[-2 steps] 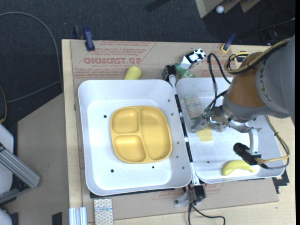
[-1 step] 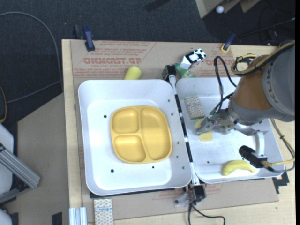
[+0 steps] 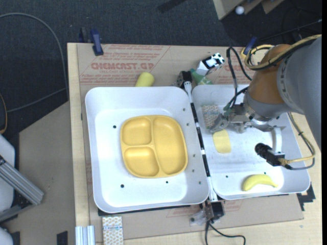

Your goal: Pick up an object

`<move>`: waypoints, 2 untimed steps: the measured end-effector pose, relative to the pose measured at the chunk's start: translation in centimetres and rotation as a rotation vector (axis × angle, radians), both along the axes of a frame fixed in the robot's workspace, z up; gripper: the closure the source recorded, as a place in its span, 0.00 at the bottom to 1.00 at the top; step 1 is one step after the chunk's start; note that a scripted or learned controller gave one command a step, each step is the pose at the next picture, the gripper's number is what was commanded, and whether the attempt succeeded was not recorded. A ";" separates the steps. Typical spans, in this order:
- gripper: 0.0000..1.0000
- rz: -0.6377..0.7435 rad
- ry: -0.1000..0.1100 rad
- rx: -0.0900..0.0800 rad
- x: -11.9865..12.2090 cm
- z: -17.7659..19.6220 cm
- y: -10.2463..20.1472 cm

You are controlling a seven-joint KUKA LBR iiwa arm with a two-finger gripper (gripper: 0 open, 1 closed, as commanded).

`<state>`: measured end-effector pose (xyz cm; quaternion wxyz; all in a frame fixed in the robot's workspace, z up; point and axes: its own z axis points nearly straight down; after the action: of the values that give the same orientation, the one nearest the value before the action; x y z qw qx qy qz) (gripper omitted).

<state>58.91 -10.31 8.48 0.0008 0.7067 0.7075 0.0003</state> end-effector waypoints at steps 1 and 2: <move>0.00 -0.001 0.004 0.002 -1.7 0.0 1.0; 0.00 -0.001 0.004 0.002 -3.1 0.0 0.3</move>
<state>55.78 -9.99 8.47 -0.0011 0.7071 0.7071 -0.0004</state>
